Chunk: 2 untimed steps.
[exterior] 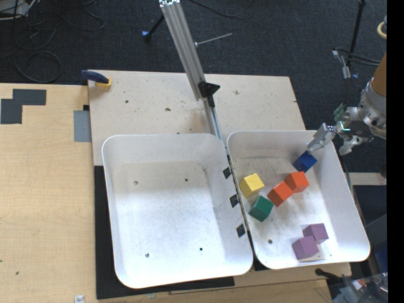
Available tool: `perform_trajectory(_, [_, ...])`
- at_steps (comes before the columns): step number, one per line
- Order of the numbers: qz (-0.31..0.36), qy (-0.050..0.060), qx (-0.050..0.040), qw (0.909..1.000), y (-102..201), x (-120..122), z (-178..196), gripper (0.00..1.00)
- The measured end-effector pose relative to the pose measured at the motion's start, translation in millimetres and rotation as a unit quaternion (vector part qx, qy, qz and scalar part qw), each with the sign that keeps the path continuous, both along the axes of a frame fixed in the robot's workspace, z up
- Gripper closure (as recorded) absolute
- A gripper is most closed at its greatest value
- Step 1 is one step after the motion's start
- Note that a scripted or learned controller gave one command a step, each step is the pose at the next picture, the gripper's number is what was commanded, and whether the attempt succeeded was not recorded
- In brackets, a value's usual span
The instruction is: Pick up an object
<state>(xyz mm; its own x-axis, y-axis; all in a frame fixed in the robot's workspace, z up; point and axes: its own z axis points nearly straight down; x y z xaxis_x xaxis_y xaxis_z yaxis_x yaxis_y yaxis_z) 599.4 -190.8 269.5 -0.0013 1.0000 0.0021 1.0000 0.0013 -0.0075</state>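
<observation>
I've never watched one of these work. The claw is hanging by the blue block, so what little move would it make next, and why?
Probably a short drop down and slightly left onto the blue block. The claw sits at the right bin's upper right rim, with that block just beside and below it, the nearest piece. The orange block, yellow block and others lie farther off.

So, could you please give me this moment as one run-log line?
claw: open, above right bin's far edge | held: nothing | nearest: blue block | in bin: yellow, green, orange, purple
</observation>
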Motion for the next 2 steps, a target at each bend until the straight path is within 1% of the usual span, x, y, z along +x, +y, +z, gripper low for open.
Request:
perform_trajectory(1, [0.001, -0.002, -0.0008, 1.0000, 0.1, 0.8, 2.8, 0.00])
perform_trajectory(2, [0.000, 0.001, 0.0003, 1.0000, 4.9, -4.3, -60.5, 0.00])
